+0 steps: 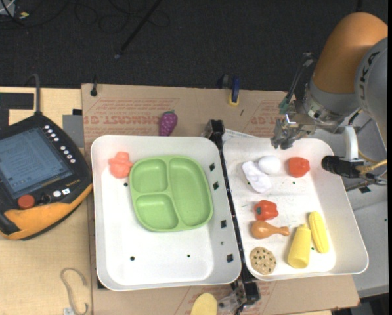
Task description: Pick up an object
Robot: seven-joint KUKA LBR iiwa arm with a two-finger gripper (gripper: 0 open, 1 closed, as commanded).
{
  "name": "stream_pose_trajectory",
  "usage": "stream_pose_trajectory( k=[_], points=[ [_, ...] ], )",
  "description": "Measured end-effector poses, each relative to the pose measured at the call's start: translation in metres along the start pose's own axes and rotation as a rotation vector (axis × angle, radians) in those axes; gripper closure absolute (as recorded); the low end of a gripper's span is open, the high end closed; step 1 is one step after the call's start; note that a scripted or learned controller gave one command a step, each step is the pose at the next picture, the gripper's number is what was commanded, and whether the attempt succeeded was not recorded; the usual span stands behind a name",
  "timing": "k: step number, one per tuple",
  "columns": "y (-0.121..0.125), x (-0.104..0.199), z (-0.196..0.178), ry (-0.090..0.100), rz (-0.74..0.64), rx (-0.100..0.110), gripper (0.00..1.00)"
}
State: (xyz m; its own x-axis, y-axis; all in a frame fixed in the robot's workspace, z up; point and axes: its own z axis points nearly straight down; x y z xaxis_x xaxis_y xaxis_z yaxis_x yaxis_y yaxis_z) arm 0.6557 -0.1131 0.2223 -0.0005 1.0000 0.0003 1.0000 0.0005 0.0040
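Observation:
My gripper (285, 138) hangs over the far edge of the right bin (350, 238), just above and left of a red tomato (298, 167). Nothing shows between its fingers. A white egg (270, 165) and a white crumpled piece (255, 176) lie below the gripper. Further toward the front lie a red pepper (266, 209), a brown drumstick (268, 229), a cookie (262, 260), a yellow bottle (299, 247) and a corn cob (318, 231).
The left bin (117, 254) holds a green divided plate (169, 193) and a pink toy (119, 165). A purple object (168, 123) lies on the cardboard behind the bins. A teach pendant (31, 169) rests at the left. A yellow item (205, 304) sits at the front edge.

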Motion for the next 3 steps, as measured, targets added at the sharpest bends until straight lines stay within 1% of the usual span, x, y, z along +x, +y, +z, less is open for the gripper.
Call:
stream_pose_trajectory(
  k=[1, 2, 3],
  points=[
    [0.000, 0.000, -0.005, 0.000, -0.001, 0.004, 1.00],
    [-0.017, 0.052, -0.006, 0.002, -0.002, 0.008, 1.00],
    [-0.051, 0.097, 0.004, 0.002, -0.002, 0.010, 1.00]
  ],
)
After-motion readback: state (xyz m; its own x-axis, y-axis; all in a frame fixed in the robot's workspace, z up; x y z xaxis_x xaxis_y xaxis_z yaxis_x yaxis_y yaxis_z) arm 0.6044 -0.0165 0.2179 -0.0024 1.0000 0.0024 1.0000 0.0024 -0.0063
